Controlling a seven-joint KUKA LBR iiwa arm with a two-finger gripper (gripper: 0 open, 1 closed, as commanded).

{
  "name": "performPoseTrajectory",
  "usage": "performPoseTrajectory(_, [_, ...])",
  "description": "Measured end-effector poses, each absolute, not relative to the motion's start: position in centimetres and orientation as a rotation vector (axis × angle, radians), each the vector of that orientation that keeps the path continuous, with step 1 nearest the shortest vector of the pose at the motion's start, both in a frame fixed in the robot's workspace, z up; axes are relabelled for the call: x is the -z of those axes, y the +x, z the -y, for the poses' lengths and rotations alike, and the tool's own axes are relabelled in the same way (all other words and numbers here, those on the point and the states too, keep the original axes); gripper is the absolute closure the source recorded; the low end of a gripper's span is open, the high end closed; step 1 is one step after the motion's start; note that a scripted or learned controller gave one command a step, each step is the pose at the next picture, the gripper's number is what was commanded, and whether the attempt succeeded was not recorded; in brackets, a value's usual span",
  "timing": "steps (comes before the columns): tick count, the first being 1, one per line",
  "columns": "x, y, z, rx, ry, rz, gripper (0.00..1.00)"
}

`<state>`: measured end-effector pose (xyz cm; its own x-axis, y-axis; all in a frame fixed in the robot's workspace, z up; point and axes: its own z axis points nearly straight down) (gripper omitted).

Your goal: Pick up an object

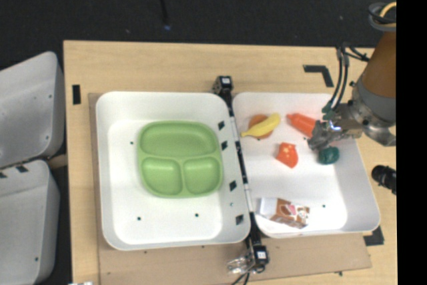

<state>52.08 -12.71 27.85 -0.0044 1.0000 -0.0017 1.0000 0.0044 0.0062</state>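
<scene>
Teal toy (327, 155) not lifted yet, lying in right bin (347, 210) just under claw (322, 137); cannot tell claw's grip, so picking up left to do.

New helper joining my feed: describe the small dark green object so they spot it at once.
Look in the right-hand white bin, near its right wall. The small dark green rounded object lies just below the gripper. It is the only green item there; its neighbours are orange, yellow and red.
</scene>
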Motion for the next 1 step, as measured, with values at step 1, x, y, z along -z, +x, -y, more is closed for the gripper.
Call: performPoseTrajectory(1, [-26.17,53.11,7.9,0.0,2.215,-2.228,1.0])
